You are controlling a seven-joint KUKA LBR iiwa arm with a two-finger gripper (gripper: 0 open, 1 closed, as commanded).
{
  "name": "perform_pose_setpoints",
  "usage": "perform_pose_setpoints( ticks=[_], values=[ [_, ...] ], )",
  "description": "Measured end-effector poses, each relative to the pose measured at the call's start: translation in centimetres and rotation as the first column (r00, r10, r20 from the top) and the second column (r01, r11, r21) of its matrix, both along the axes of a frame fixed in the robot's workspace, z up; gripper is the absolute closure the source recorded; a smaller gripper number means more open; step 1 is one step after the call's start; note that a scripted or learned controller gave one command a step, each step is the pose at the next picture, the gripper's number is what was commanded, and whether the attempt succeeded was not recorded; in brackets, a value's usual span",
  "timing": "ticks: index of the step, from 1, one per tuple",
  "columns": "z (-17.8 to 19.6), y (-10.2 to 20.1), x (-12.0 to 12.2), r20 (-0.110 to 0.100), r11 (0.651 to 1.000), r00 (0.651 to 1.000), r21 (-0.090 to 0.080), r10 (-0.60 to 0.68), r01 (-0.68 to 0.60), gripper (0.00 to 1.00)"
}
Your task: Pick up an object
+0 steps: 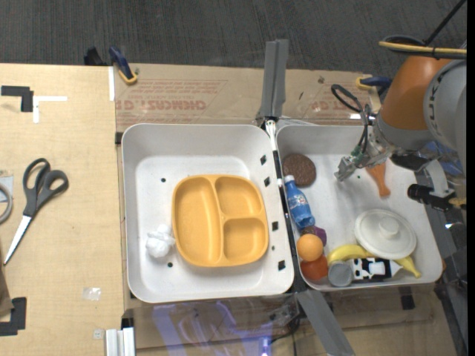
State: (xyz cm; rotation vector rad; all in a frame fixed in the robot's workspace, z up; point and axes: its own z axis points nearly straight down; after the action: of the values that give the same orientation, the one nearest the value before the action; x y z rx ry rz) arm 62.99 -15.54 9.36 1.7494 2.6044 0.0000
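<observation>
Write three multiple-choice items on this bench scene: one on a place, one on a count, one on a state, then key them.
1. Where does the yellow divided plate lie?
A. In the left bin
B. In the right bin
C. On the bench by the scissors

2. How many compartments does that plate have?
A. Two
B. Three
C. Five

3. How does the blue bottle rest?
A. Upright
B. On its side
C. On top of the white lid

Answers: 1 A, it sits in the left bin. 2 B, two ridges split it into one long section and two smaller ones. 3 B, it lies along the floor of the right bin by the shared wall.
</observation>
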Motion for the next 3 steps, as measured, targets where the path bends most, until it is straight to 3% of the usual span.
perform_pose_setpoints(
  ticks=[1, 2, 3],
  values=[
    [4.7, -5.6, -1.1, -0.001, 0.958, 0.958, -0.001, 0.288, -0.288, 1.0],
    [12.3, 1.9, 1.0, 0.0, 0.954, 0.954, 0.0, 0.298, -0.298, 1.0],
    [-0.1, 1.0, -7.1, -0.002, 0.981, 0.981, 0.002, 0.194, -0.194, 1.0]
  ],
)
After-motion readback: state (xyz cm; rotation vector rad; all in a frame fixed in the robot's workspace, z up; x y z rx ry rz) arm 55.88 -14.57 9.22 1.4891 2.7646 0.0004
